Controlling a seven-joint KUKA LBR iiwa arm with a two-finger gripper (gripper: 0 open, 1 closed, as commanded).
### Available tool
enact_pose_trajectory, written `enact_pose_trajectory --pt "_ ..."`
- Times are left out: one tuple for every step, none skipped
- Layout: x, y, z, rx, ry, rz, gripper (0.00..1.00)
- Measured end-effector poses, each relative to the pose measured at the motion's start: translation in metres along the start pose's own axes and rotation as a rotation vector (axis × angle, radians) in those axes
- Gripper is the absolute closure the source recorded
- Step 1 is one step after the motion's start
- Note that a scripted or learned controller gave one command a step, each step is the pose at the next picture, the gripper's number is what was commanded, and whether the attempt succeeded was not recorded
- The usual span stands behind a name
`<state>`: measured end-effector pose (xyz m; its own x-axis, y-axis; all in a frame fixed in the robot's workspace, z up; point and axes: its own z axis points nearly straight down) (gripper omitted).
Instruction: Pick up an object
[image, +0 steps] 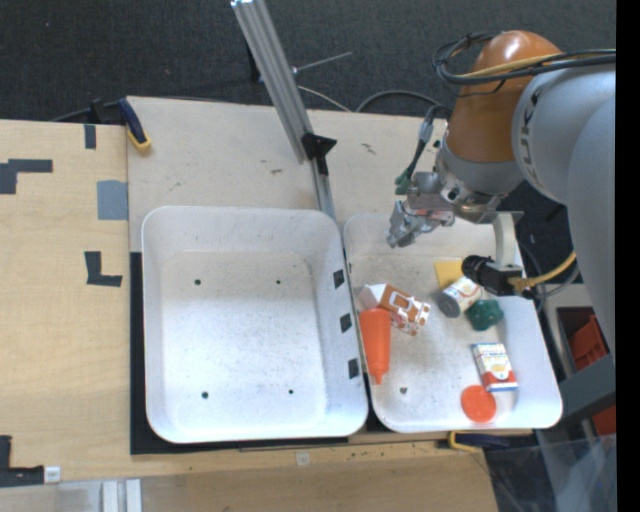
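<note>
Your gripper (405, 232) hangs over the far left corner of the right bin (548, 398), just beside the wall it shares with the left bin (160, 330). Its fingers are small and dark against the white floor, and you cannot tell how wide they stand; nothing shows between them. The arm (540, 110) fills the far right and runs out of the picture, covering the far right corner of that bin.

Every object lies nearer to you than the gripper, and apart from it. An orange cone (376, 342) lies along the left wall. Touching its far end is a white and orange carton (402, 307), crumpled and hard to read. To the right sit a yellow block (449, 271), a small can (460, 296) on its side and a green lump (485, 315); a black fitting overlaps them, so their edges are unclear. Nearer, a small box (494, 364) lies flat, and an orange disc (478, 403) rests by the near rim.
</note>
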<state>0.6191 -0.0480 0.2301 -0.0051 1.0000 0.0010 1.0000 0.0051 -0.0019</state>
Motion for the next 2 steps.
enact_pose_trajectory --pt "0.059 -0.004 0.007 0.001 0.001 -0.002 1.00" --pt "0.124 0.000 0.004 -0.001 0.001 -0.003 1.00"
